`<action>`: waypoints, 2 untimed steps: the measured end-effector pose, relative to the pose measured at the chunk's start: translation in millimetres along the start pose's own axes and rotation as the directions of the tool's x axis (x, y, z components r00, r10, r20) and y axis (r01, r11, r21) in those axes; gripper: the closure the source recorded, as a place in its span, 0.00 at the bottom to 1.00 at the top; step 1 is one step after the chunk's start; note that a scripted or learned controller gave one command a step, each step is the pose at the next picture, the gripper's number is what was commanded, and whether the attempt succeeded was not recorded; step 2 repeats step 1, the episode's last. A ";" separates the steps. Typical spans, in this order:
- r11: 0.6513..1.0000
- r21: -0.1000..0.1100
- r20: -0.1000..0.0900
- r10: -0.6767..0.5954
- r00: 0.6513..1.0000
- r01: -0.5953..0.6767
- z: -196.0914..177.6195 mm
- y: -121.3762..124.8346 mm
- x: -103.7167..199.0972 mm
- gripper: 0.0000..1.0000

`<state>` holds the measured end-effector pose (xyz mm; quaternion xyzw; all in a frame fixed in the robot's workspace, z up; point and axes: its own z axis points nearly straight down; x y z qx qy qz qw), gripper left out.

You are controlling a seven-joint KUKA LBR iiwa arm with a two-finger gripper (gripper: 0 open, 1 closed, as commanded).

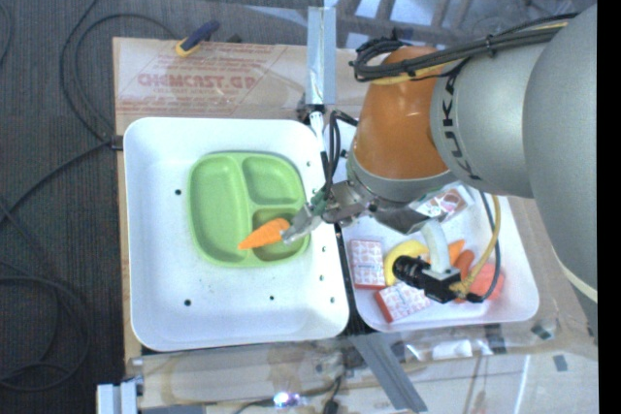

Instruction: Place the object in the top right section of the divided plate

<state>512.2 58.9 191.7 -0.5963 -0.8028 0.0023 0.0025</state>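
Carrot (264,234) is pinched at its thick end between the gripper (299,226) fingers. It is held low over the plate's (215,199) section nearest the gripper, tip pointing away from it. Plate is seen in the left bin (155,305); cluttered right bin (519,301) lies behind the gripper.

Two bins sit side by side on the desk (194,82). The left bin (155,296) holds the divided plate (218,208); a carrot (264,234) lies on the plate's lower right part, at the gripper (303,222). The right bin (519,301) — partly under the arm (466,111) — holds small packets and toys in a cluster.
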 end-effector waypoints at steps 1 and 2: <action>0.993 -0.002 0.003 -0.121 0.993 0.121 -44.1 -13.7 -74.7 0.00; 0.993 -0.002 0.003 -0.121 0.993 0.121 -44.1 -13.7 -74.7 0.00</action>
